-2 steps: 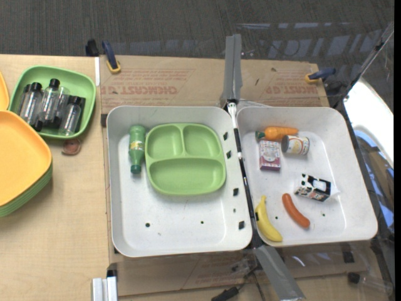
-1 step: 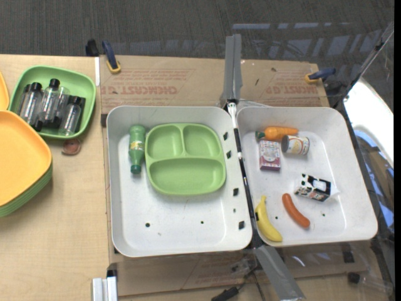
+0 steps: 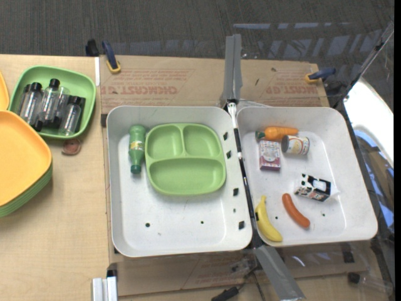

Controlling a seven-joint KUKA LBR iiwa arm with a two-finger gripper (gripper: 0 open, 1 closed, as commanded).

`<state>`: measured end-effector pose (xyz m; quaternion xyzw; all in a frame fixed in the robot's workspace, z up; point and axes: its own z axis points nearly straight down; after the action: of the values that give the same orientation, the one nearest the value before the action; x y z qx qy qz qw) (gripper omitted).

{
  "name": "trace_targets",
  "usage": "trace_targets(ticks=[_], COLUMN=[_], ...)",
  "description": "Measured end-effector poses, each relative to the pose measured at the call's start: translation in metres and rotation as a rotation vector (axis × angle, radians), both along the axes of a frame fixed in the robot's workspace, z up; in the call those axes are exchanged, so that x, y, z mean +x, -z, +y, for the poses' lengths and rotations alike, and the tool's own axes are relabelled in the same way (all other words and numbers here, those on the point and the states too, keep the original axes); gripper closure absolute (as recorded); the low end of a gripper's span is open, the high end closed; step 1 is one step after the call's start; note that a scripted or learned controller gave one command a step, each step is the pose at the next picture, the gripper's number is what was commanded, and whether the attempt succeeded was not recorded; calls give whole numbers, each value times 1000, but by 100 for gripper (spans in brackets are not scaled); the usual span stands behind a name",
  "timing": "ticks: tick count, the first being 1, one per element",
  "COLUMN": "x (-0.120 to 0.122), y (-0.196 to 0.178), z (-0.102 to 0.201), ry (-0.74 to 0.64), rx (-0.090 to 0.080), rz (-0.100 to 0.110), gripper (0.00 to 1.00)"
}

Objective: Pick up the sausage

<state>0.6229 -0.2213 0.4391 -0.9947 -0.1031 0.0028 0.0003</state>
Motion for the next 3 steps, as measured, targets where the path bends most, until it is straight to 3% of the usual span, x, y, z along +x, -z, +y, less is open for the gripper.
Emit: trace_targets(ticks=[1,3], x=[27,25], y=[0,0], z=[0,1], ry=[-13,-15], rx=[0,1], rz=[-1,0], gripper=[100,100])
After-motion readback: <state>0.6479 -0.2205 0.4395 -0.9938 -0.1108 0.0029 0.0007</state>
